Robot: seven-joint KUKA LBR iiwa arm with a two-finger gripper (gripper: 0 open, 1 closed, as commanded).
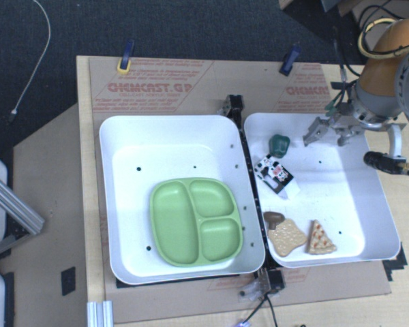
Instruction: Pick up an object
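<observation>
Camera view: green plate [194, 221]; toys [275, 173] apart.

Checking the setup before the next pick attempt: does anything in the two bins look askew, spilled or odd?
Nothing stands out. The green divided plate lies flat in the left bin. In the right bin the green object, black-and-white item, cracker and pizza-slice toy lie apart, none spilled over the rim.
</observation>
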